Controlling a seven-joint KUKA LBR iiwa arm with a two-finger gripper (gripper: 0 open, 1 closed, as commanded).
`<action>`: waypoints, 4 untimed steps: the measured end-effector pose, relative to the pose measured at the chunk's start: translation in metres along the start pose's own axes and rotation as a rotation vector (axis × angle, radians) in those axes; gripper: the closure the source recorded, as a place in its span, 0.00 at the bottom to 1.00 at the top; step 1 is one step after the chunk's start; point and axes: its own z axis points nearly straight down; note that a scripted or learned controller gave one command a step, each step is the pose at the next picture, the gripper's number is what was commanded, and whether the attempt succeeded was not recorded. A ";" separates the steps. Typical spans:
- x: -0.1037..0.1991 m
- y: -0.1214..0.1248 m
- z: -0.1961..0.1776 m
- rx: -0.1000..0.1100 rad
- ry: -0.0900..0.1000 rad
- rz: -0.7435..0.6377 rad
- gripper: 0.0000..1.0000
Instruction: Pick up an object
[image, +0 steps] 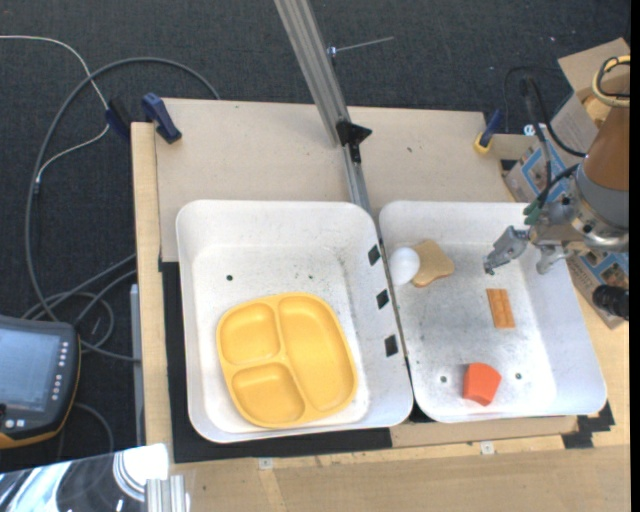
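Observation:
The right bin (560, 340) holds a small orange-brown block (500, 308), a red-orange cup-like piece (481, 383) near its front, a tan flat piece (433, 262) and a white ball (403, 266) at its left wall. My gripper (522, 252) hangs over the bin's upper right part, just above and to the right of the orange-brown block. Its two grey fingers are spread apart with nothing between them.
The left bin (200, 240) carries a yellow divided plate (287, 357). A metal pole (318, 70) slants down to the seam between the bins. Cables and a pendant (35, 378) lie on the floor at left; boxes (580, 90) stand at the bench's right.

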 end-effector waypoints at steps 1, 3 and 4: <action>0.000 0.001 -0.011 -0.003 0.000 -0.002 1.00; 0.001 0.002 -0.032 -0.008 0.001 -0.005 1.00; -0.009 -0.012 0.099 0.009 0.002 0.002 1.00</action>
